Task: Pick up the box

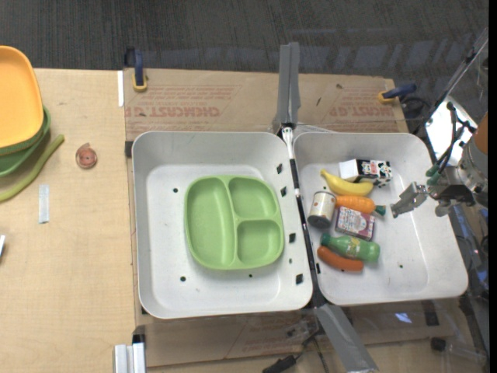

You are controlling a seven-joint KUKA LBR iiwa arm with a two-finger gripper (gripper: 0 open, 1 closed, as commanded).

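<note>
My gripper hangs open and empty near the right bin's right wall, while the box, small, flat, stiff and probably light, lies mid-bin among toy food, best pinched across its short sides.

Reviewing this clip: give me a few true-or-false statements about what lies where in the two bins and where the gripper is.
1. The green divided plate lies in the left white bin. True.
2. The yellow banana lies in the left bin. False: it lies in the right white bin.
3. The gripper holds the small printed box. False: it is right of the box, apart from it.
4. A small metal can sits left of the box. True.
</note>
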